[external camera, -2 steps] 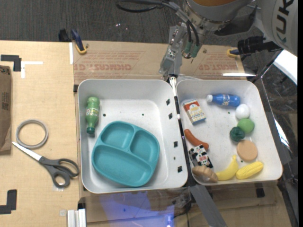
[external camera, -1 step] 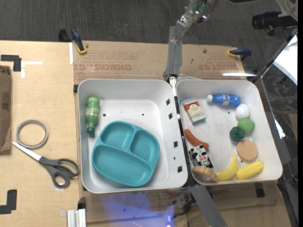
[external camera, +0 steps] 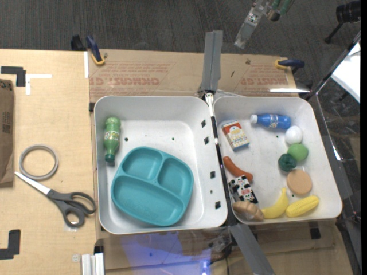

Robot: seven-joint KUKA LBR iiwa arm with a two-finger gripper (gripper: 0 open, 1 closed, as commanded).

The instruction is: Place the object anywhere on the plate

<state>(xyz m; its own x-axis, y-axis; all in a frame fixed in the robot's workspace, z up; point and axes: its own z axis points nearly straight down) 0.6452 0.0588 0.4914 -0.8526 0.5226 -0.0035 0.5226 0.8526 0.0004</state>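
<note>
A teal plate (external camera: 152, 185) with three compartments lies in the left bin (external camera: 150, 104), toward its front. A green bottle (external camera: 111, 137) lies beside the plate's left rim, along the bin's left wall. My gripper (external camera: 248, 32) hangs high above the bench, behind the right bin (external camera: 319, 132), far from the plate and from every object. Nothing shows in the gripper.
The right bin holds a blue bottle (external camera: 270, 120), a red-and-white carton (external camera: 235, 135), a white ball (external camera: 293, 134), green fruit (external camera: 297, 152), a sausage (external camera: 237, 168), a cow-patterned carton (external camera: 243, 189), a banana (external camera: 278, 205) and corn (external camera: 302, 205). Scissors (external camera: 62, 200) and a tape roll (external camera: 39, 161) lie left of the bins.
</note>
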